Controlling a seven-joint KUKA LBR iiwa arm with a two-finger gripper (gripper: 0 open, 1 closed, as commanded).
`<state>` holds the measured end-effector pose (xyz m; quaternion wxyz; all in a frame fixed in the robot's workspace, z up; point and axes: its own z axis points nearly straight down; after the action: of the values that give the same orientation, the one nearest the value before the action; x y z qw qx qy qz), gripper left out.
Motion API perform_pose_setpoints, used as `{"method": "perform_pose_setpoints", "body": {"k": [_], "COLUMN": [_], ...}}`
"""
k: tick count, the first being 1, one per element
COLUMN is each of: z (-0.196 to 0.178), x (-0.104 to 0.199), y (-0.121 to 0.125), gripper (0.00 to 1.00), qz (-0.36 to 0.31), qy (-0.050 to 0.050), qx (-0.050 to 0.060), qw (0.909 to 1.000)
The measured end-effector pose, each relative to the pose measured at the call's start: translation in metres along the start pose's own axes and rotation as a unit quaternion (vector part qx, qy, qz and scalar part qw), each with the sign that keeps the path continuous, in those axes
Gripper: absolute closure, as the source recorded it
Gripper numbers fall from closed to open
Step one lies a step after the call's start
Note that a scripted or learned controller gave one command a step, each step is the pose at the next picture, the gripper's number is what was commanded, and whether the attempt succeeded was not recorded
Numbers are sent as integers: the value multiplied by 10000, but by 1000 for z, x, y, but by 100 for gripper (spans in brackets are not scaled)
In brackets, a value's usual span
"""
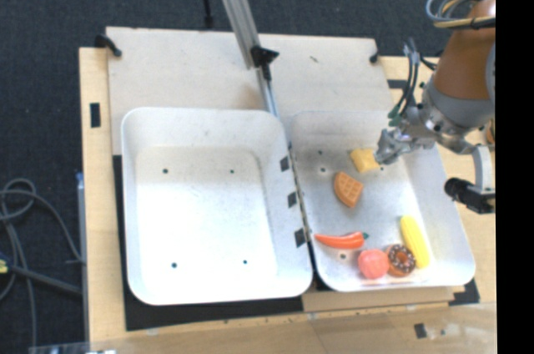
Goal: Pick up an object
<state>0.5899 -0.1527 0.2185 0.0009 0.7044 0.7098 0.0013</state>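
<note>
The right bin (434,177) holds several toy foods. A pale yellow block (363,159) lies near its back, an orange waffle-patterned piece (349,189) just in front of it. Along the front lie a red-orange chili pepper (340,240), a pink-red round fruit (374,264), a brown doughnut (401,260) and a yellow corn cob (415,240). My gripper (388,148) hangs low at the yellow block's right side, close to it or touching it. The arm comes in from the right with its orange band (464,64) above.
The left bin (209,202) sits beside the right one, sharing a raised middle rim. A slanted metal pole (238,2) rises from the bench behind the bins. Cables lie on the dark floor at the left.
</note>
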Motion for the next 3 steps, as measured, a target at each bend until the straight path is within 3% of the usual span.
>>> {"method": "perform_pose_setpoints", "body": {"k": [1, 2, 3], "z": [4, 2, -16], "x": [48, 93, 138], "y": [23, 31, 49], "gripper": [100, 100, 100], "qz": [4, 8, 4], "qy": [-2, -2, 5], "qx": [5, 1, -3], "qw": [10000, 10000, 10000]}}
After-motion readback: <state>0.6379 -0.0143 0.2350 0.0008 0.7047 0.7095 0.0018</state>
